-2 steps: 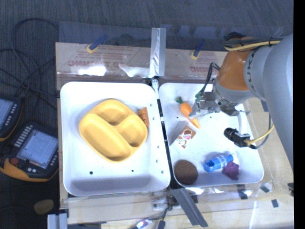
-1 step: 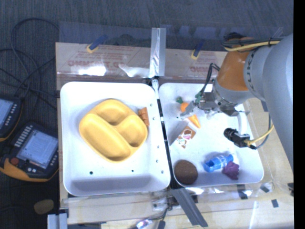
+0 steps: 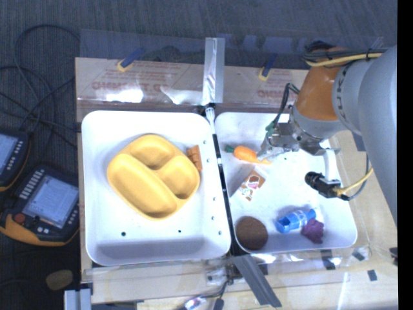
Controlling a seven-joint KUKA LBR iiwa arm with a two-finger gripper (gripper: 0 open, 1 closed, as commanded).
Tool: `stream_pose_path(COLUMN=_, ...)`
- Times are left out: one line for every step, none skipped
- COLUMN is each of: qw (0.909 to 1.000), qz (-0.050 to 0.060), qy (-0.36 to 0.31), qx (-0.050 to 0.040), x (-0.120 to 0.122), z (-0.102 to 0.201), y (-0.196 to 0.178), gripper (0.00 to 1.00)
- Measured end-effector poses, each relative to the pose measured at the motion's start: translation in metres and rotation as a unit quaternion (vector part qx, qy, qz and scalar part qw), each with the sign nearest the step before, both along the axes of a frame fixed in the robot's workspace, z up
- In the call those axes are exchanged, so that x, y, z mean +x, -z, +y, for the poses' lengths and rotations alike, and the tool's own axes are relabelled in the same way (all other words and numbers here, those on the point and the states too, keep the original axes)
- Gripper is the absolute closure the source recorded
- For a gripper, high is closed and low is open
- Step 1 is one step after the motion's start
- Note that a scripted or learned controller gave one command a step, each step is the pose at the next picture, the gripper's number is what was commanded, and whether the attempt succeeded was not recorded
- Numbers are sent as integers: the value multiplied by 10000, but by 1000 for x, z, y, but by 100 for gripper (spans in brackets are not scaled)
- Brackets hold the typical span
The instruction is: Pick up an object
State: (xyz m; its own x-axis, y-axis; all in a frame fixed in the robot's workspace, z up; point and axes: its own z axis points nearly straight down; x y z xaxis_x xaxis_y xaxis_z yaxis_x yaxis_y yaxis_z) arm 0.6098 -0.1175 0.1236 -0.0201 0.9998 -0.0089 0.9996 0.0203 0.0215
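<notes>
Just left of my tool (image 3: 276,142), whose spread I cannot tell, the carrot (image 3: 245,153) may roll off if I clip it.

Teach pendant (image 3: 40,202) beside the bench (image 3: 155,82)

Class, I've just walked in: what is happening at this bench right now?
A grey robot arm reaches in from the right and lowers its pincer over the right bin, next to a small orange carrot. A snack packet, brown ball, blue bottle and purple piece lie there too. A big yellow object fills the left bin.
</notes>
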Motion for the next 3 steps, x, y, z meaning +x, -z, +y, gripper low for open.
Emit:
stream_pose_path(qw=9972, qz=77, qy=740, qx=43, x=-11, z=21, y=31, gripper=100)
stream_pose_path(qw=9972, qz=78, qy=736, qx=46, x=-11, z=22, y=33, gripper=0)
stream_pose_path(qw=9972, qz=83, qy=736, qx=45, x=-11, z=22, y=23, gripper=100)
